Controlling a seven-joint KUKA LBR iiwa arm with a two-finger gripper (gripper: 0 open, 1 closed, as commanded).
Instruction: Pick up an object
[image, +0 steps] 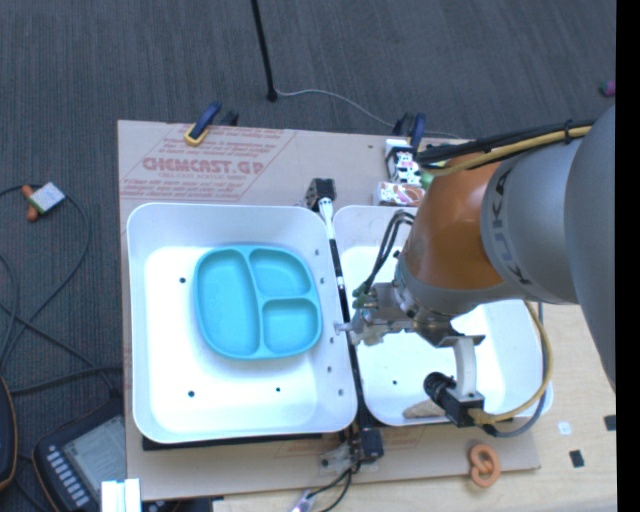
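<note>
i have the gripper (375, 325) low over the right bin (520, 330), by its left wall. i can't tell its state from here. i'd confirm a target before descending and keep off the divider. the only clear object is the tray (258, 302) in the left bin (165, 240): light blue, three compartments, lying flat, well apart from the gripper.

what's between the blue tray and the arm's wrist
In the camera view, the raised white rims where the two bins meet run between the blue tray in the left bin and the wrist over the right bin.
</note>
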